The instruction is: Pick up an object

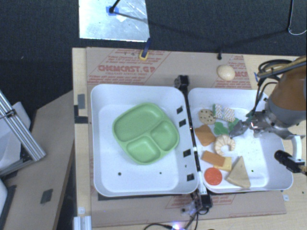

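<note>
So, L to R: left white bin (103,128) carries a pale green plastic divided plate (145,132), three compartments, sitting mid-bin, nothing on it. Black divider strip (188,128) runs btwn the two bins.

Right white bin (268,174) holds the toy food, clustered toward its left wall: round speckled cookie (206,115) near the top, orange-brown wedge (205,135) below it, pale curled shrimp (224,144) just beside that, orange cheese block (216,159) under the shrimp, red round slice (213,176) at the bottom-left corner, tan triangular wedge (238,174) next to it. Green leafy piece (222,127) and a small patterned white packet (224,112) lie mid-bin, near the top.

Gripper (241,127) is low over the green piece, tips at its right edge; can't tell whether jaws are apart or closed, too blurred.

Judgement: green piece prob. the target. Looks light, thin, rigid plastic, likely slippery and flat, so grab across its narrow width, near an edge that stands proud. Crowded neighbours (shrimp, packet) could get nudged.

Beige egg (226,72) rests on the bench beyond the right bin's far edge.
</note>
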`<state>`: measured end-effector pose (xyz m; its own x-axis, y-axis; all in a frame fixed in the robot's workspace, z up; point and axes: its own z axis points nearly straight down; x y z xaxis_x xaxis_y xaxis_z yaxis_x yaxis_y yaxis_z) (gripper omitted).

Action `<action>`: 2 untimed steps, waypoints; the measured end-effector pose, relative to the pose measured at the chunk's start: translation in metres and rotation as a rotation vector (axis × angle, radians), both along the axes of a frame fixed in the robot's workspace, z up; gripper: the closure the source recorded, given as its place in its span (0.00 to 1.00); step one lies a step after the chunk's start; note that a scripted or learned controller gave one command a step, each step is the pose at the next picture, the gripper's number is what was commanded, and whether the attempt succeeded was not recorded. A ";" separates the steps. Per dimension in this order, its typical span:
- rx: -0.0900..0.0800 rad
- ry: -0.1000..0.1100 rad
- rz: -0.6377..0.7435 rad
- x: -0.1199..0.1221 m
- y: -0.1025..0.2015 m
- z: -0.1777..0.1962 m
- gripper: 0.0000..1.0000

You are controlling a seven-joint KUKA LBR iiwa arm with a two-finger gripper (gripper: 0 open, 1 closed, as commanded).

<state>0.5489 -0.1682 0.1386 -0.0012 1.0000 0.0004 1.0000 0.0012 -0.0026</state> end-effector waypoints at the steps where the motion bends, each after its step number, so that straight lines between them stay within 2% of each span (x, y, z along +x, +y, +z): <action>1: 0.000 -0.009 -0.001 0.003 0.000 -0.048 0.00; 2: -0.003 -0.016 0.000 0.005 -0.001 -0.034 1.00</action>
